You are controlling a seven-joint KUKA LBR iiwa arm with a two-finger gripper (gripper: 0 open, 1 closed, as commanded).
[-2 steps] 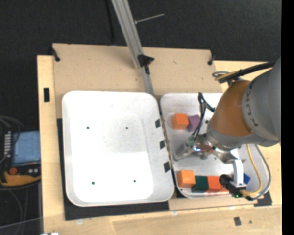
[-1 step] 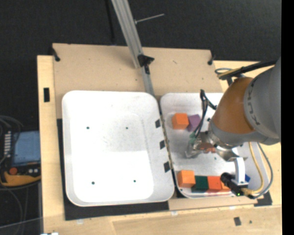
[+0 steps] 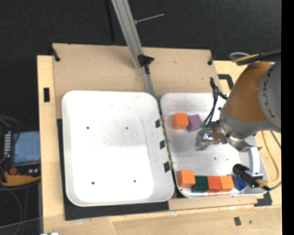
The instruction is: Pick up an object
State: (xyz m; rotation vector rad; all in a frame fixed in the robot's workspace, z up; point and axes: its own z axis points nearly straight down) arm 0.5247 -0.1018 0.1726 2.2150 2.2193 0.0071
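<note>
My two-finger gripper (image 3: 205, 140) sits low over the middle of the right-hand shallow white bin (image 3: 183, 102), hanging off the grey arm with its orange band (image 3: 252, 94) that comes in from the right. From this slanted overhead angle the metal of the gripper is a small bright blur, and I cannot tell how it is set or whether anything is in it.

Just to the left and a little farther away than the gripper I see a small purple block (image 3: 194, 121), and touching that block's left side is an orange cube (image 3: 180, 121). The purple block is very near the gripper, but I cannot say whether they touch.

Along the near wall of the same bin I count a row of blocks packed side by side: an orange block (image 3: 187, 177) at the left end, then a dark green block (image 3: 201, 183), a red-orange block (image 3: 214, 183), another orange block (image 3: 226, 182), and a blue piece (image 3: 238, 184) at the right end.

The left-hand white bin (image 3: 112, 146) lies beside it, their inner edges meeting at the middle of the bench (image 3: 132, 67).
</note>
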